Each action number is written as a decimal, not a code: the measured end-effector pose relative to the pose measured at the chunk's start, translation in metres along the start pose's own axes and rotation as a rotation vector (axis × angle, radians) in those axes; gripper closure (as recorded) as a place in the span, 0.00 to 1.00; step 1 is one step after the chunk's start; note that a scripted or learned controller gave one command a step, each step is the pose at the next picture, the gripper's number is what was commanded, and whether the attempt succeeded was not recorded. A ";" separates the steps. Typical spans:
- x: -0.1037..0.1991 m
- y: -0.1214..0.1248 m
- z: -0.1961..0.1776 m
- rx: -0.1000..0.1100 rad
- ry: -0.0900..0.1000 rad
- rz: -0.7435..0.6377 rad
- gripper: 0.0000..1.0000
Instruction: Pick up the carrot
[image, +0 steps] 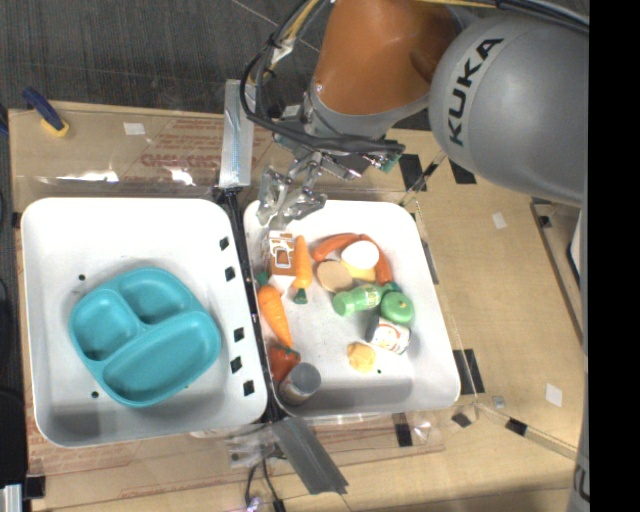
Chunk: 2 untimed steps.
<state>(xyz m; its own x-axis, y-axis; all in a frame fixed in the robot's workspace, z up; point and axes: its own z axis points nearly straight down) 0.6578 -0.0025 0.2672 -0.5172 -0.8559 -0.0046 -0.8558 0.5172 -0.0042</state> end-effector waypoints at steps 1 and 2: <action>-0.059 0.037 -0.033 -0.001 0.001 -0.044 1.00; -0.099 0.060 -0.041 -0.001 0.000 -0.023 1.00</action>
<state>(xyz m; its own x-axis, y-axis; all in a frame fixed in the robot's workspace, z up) 0.6568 0.1131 0.3085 -0.4976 -0.8674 -0.0042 -0.8674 0.4976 -0.0032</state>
